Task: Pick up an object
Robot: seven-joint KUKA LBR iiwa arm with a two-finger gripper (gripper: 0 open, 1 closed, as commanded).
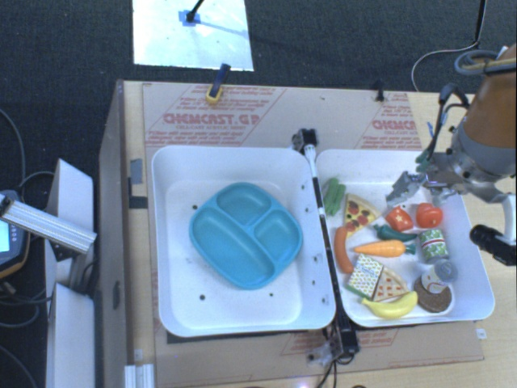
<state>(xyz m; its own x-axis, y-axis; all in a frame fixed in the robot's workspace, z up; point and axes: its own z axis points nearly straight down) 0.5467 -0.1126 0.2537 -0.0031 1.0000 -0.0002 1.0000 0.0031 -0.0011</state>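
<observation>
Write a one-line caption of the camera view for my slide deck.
KUKA gripper hovers over toy food in the right bin; blue divided plate sits in the left bin.

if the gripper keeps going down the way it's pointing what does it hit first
Most likely the red tomato pieces just below the gripper in the right bin; height above them is unclear, so that is a guess.

Two white bins (242,318), one blue plate (245,234), two tomatoes (428,214), one banana (391,305)
</observation>
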